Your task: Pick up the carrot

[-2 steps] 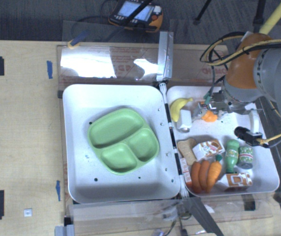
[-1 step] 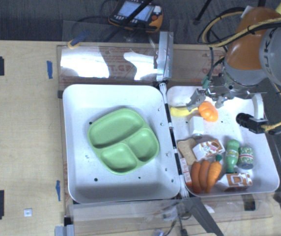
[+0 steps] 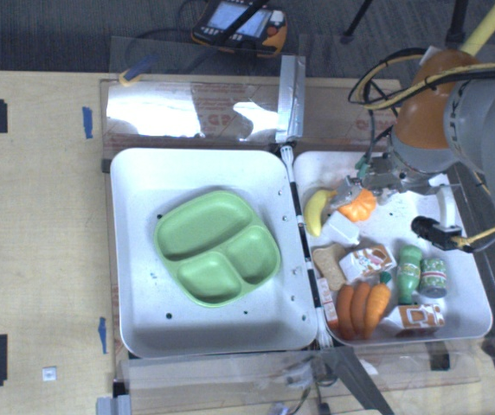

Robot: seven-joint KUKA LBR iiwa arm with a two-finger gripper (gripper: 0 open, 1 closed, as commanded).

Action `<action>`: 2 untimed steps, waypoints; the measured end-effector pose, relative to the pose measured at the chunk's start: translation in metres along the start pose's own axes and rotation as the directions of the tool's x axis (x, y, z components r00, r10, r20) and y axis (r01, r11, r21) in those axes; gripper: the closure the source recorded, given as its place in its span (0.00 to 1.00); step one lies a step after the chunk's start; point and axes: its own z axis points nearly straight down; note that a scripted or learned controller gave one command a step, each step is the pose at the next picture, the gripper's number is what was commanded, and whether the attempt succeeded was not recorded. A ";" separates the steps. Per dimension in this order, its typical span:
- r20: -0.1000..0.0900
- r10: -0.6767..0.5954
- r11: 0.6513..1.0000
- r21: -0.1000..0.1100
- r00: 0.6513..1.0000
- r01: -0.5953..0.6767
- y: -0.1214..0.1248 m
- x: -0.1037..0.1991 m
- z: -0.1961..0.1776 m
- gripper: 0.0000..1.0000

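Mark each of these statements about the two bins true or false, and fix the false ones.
1. The green three-compartment plate lies in the left white bin. True.
2. The orange carrots lie on that plate. False: they lie in the right white bin.
3. The yellow banana lies near the right bin's left wall. True.
4. The pincer hangs over the left bin. False: it hangs over the right bin.

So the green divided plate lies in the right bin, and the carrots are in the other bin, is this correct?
Not quite. The camera view shows the green divided plate in the left bin, not the right. The carrots are in the other bin, as you said.
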 end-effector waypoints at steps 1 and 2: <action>0.001 -0.003 1.000 -0.001 1.000 0.003 0.001 0.000 -0.009 1.00; 0.001 0.384 0.923 0.001 0.923 -0.384 -0.016 0.048 -0.086 1.00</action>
